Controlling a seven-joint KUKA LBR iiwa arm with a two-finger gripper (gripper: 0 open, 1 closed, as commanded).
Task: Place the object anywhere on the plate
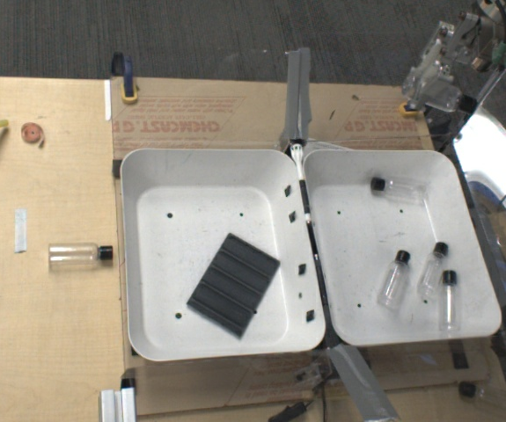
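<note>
- The gripper hangs at the far right, beyond both bins, well apart from everything; whether it is released or clenched cannot be told.
- The dark ribbed rectangular plate lies flat in the left white bin, its long axis slanting from near-left to far-right.
- Four small clear glass vials with black caps lie in the right white bin; three cluster near-right, caps pointing far.
- Likely risk: a round vial rolls away or slips, being smooth and close to its neighbours.
</note>
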